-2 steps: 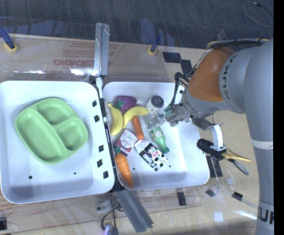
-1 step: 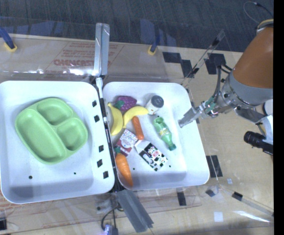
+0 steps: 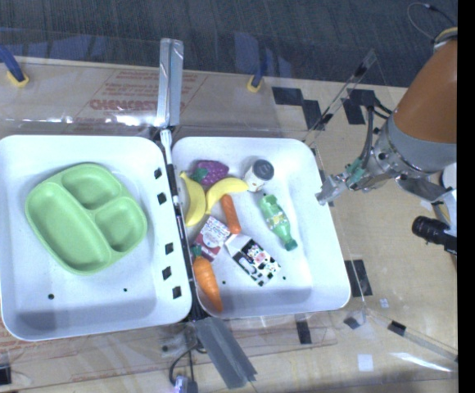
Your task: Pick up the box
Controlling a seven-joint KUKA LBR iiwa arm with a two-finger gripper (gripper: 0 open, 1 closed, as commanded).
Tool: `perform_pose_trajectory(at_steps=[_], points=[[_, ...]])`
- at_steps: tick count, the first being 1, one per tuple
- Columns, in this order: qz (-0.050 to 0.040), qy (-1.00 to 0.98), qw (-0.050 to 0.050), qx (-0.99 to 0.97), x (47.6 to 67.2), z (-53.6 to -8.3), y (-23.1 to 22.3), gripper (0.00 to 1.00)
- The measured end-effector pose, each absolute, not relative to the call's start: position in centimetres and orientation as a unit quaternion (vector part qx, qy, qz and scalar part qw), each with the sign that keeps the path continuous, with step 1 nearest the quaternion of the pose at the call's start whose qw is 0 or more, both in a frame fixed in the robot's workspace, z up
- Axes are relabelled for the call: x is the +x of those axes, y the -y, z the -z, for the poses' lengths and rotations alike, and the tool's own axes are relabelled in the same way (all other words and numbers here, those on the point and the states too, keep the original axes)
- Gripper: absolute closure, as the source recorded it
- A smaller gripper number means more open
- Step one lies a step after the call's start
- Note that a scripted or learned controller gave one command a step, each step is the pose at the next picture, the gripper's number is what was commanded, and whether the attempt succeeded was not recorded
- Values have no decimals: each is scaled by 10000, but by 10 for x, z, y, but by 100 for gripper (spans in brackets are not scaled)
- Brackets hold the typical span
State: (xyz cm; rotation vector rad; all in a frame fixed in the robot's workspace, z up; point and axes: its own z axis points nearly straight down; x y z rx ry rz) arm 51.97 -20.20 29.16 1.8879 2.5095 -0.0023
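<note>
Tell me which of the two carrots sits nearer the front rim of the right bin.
The larger carrot, lying along the divider at the right bin's front left corner. The smaller carrot sits mid-bin, between the banana and the cow-print box.

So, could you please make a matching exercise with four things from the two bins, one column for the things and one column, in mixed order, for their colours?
Things:
1. divided plate
2. bottle
3. grapes
4. box

Colours:
A. purple
B. black and white pattern
C. pale green, alone in the left bin
D. clear green, in the right bin

Pairs: 1-C, 2-D, 3-A, 4-B
</note>
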Motion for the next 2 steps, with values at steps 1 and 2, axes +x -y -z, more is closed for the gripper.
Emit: perform_pose_trajectory(at_steps=[1, 2], points=[[12, -8042, -18, 5943, 592, -153, 172, 100], [9, -8220, -15, 5695, 553, -151, 100, 100]])
